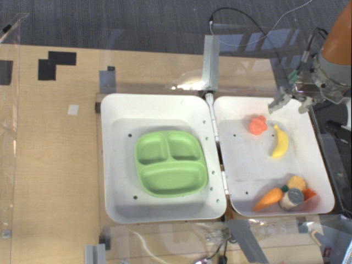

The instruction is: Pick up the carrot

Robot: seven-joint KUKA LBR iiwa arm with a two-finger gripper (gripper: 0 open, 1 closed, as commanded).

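The carrot (268, 198) lies in the near corner of the right bin (242, 164), tip pointing toward the divided green plate (171, 163). Crowded against its leafy end is a small round grey-topped thing (292, 198), with a yellow piece (297, 181) just behind that and a bit of red-orange (309, 193) beside it; these press close on the carrot's far-from-plate side, while its plate-facing side lies free. Farther back in the same bin, one banana (280, 142) stands well apart from the carrot, and one pinkish-red fruit (257, 125) sits just beside the banana, toward the plate. The left bin (118, 147) holds that single three-part plate. At the right bin's far edge, beyond the banana, hangs the gripper (290, 102), fingers spread wide and gripping nothing.
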